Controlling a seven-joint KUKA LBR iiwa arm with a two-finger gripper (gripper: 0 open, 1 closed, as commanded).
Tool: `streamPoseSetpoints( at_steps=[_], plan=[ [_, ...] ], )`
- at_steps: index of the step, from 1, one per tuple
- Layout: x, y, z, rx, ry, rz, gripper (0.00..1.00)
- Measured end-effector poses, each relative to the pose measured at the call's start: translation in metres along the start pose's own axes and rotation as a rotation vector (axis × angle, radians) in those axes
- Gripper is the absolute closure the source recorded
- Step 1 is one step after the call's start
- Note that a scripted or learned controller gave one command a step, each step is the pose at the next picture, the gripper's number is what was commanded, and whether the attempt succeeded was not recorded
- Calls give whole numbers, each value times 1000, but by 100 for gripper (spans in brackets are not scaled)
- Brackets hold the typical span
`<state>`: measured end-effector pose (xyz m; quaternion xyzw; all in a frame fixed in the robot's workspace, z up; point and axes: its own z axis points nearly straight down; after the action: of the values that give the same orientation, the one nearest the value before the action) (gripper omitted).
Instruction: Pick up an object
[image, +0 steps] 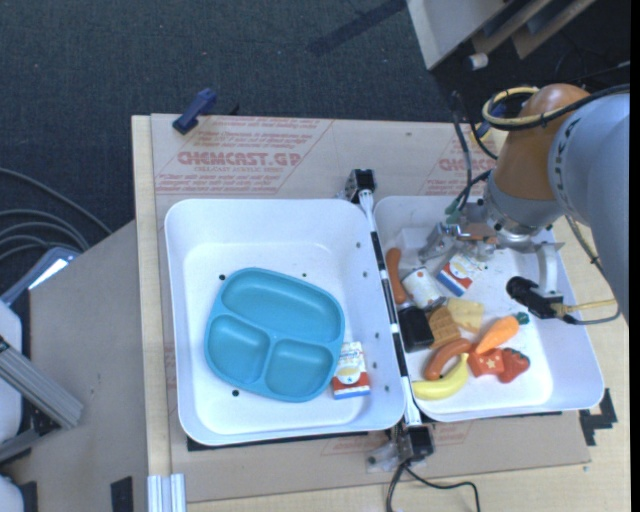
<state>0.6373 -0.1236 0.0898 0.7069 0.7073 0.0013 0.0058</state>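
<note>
1. Bench (260, 150): a blue clip (193, 110) lies at its far-left corner, well apart from both bins.

2. Left bin (190, 230): a blue divided plate (275, 335) lies flat near the centre. A small printed carton (350, 368) sits just beside the plate's right edge, near the wall shared with the right bin.

3. Right bin (560, 400): all remaining candidate objects are crowded in its left and near half.
   - A red sausage (397, 275) lies against the shared wall, with its long axis running along that wall.
   - A white bottle (425, 285) lies just beside it, tilted.
   - A black block (415, 326) lies below the bottle, touching a tan cracker (445, 322).
   - A pale yellow piece (468, 314) adjoins the cracker on the right.
   - A second sausage (447, 352) slants from lower left to upper right.
   - A banana (440, 387) curves beneath it, with its long axis roughly across the view.
   - A carrot (497, 333) slants with its green top at the upper right and its tip at the lower left.
   - A red pepper (500, 365) lies just below the carrot.
   - A white carton with red and blue print (462, 272) lies between the bottle and the gripper.

4. Gripper (455, 232): positioned at the far side of the right bin, just above the white carton. Whether it is released or clenched cannot be told. The arm (590, 150) overhangs the bin's far-right corner.
</note>
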Motion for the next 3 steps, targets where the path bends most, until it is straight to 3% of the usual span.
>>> streamPoseSetpoints(
  at_steps=[1, 2, 3],
  plan=[
    [11, -37, -1, -4, 1, 1, 0],
    [11, -36, -11, -6, 1, 2, 100],
    [12, -36, -11, -6, 1, 2, 0]
  ],
)
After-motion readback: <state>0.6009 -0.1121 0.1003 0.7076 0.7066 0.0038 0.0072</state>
